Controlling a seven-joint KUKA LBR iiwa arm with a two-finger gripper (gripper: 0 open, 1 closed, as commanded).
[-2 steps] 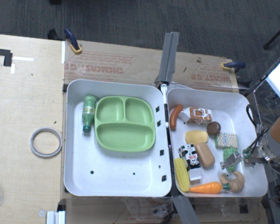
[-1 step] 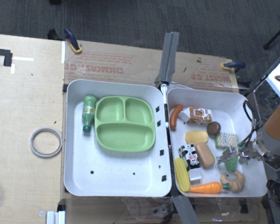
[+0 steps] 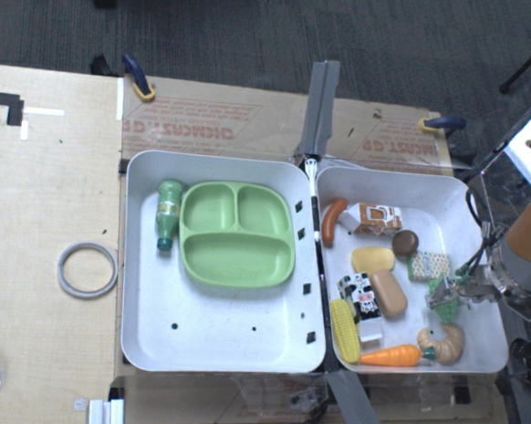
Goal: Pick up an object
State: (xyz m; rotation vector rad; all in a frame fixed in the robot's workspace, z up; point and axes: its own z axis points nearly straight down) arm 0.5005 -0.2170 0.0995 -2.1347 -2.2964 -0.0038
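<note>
The gripper (image 3: pixel 448 297) sits low over the right white plastic bin (image 3: pixel 450 187), near its right wall; whether its fingers are open or closed cannot be told; beneath and beside it lie a small green toy (image 3: pixel 446 309), a tan croissant-shaped toy (image 3: pixel 445 342) and an orange plastic carrot (image 3: pixel 390 356); the left white bin (image 3: pixel 142 270) holds a green divided plate (image 3: pixel 238 234) and a green bottle (image 3: pixel 167 213).

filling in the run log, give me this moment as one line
stage: approach | gripper: low over right bin, right side, nothing seen held | nearest: croissant, carrot | left bin: green plate, green bottle
</note>
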